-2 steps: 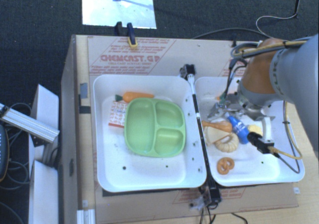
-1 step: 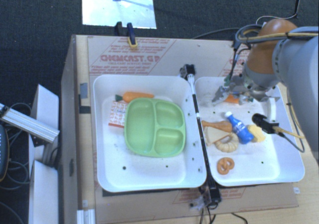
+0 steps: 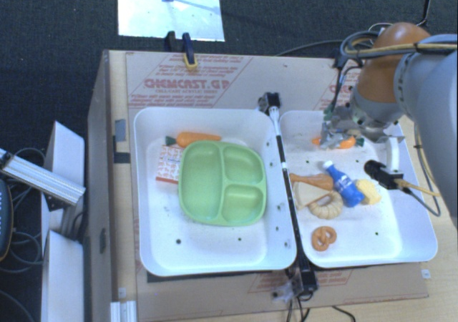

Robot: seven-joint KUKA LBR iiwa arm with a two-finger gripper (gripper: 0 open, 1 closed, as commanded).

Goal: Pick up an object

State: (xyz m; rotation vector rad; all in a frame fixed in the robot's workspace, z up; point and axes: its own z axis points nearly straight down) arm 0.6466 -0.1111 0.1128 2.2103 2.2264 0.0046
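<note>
The gripper (image 3: 333, 137) is low in the right bin (image 3: 411, 242), at its twelve o'clock edge; whether it is apart or together, I cannot tell. A small orange carrot (image 3: 346, 144) lies touching it at four o'clock.

Red block lettering on the cardboard sheet (image 3: 215, 81) covering the desk read "CHEMCAST GP", with smaller red lines above and below it too fine to read. Further red print on the same sheet near the arm was partly hidden and illegible. A small card (image 3: 168, 164) in the left bin (image 3: 207, 260) bore red print, unreadable.
</note>
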